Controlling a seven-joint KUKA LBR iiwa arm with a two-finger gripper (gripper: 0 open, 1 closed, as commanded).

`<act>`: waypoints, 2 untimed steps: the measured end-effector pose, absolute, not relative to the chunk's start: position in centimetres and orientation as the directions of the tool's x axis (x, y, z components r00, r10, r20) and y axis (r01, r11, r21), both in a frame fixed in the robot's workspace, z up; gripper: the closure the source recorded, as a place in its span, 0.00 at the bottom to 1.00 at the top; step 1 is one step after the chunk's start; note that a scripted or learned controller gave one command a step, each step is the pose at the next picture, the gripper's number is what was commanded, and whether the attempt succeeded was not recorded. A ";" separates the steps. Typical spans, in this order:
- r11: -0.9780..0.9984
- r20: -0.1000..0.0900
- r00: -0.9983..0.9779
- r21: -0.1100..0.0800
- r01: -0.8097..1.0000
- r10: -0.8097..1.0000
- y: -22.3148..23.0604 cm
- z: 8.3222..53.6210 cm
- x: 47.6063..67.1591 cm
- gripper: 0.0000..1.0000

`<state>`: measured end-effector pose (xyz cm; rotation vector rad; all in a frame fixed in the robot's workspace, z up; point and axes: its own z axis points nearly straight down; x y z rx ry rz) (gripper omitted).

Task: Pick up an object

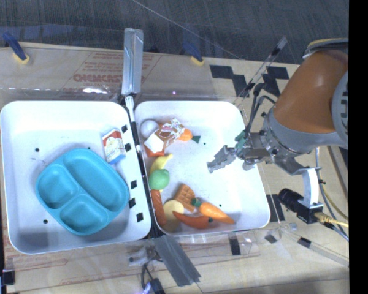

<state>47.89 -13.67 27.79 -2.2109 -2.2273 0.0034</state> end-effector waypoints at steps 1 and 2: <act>0.053 0.002 -0.053 -0.010 0.999 0.999 -9.2 18.6 47.5 0.00; 0.004 -0.001 -0.004 0.000 1.000 1.000 -8.9 19.1 47.7 0.00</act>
